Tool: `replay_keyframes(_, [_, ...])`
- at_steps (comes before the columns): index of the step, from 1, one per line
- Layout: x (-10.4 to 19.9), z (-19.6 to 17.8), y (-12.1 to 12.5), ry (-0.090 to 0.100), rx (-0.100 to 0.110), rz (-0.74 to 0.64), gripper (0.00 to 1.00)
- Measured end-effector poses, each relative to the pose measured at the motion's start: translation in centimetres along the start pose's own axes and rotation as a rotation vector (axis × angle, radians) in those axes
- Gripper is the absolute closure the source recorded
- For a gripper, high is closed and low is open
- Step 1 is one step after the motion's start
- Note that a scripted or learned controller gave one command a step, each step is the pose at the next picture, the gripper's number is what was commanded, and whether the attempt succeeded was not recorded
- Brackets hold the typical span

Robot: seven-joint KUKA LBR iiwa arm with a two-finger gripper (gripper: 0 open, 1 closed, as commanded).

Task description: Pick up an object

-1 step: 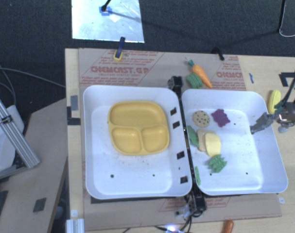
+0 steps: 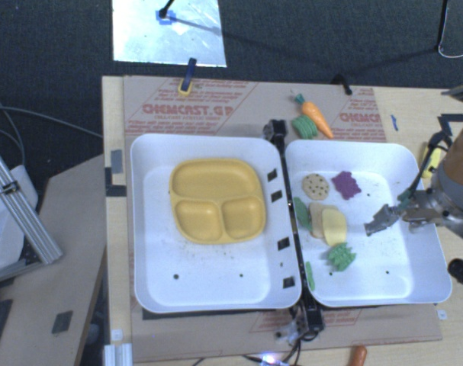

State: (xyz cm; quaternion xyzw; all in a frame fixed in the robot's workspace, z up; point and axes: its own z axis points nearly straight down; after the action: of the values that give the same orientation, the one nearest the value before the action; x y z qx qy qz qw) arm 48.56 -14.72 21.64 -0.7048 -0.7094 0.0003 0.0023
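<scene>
The gripper (image 2: 377, 222) is hovering just right of the yellow block (image 2: 334, 225) in the right bin (image 2: 426, 280), seemingly lining up a grasp; its opening is impossible to tell.

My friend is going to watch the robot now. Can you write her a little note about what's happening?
Hand: over the right bin, nothing seen between its fingers; open or shut is hard to tell.
Things: cookie, purple piece, yellow block and green piece lie in the right bin. Yellow tray sits in the left bin. Toy carrot lies outside, behind the bins.
Done: nothing picked up yet.
Left: grab one object, probably the yellow block, the nearest.
</scene>
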Motion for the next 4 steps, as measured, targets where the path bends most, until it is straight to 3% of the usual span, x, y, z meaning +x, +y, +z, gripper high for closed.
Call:
replay_keyframes(1, [5.1, 10.8, 0.0, 0.002, 0.006, -0.002, 0.0])
replay_keyframes(2, [4.7, 9.1, 0.3, -0.003, -0.007, 0.005, 1.0])
replay_keyframes(4, [20.6, -1.5, 0.3, 0.002, -0.009, -0.007, 1.0])
